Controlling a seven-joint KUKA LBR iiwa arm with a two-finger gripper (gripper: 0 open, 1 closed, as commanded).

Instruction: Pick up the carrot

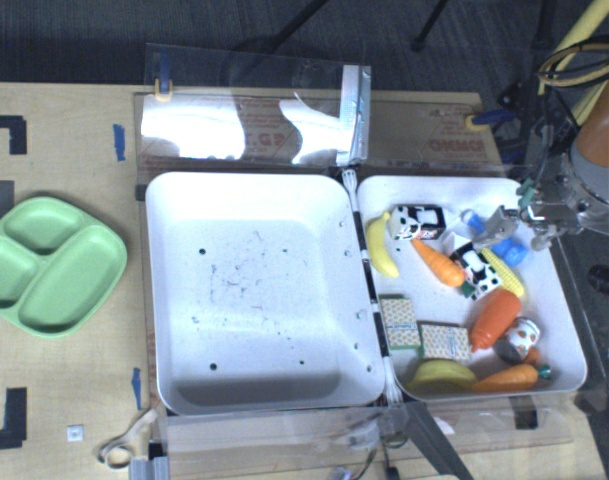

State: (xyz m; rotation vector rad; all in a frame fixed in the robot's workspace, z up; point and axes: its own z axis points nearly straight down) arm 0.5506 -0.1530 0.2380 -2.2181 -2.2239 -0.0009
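carrot, a small orange plastic one (439, 264), lies slantwise in the upper middle of the right white bin (569, 313), just below a black-and-white cow toy (416, 222) and right of a yellow plastic banana (381, 248). a second black-and-white toy (476, 268) touches its lower end. a fatter orange carrot-shaped piece (495, 315) lies further down, another orange one (506, 376) along the bottom wall. the grey hand (504, 225) hovers at the bin's upper right, near a blue piece (511, 253); whether it is open or closed i cannot tell. the left white bin (254, 288) sits alongside. a green divided plate (50, 264) rests on the wooden surface (64, 108).
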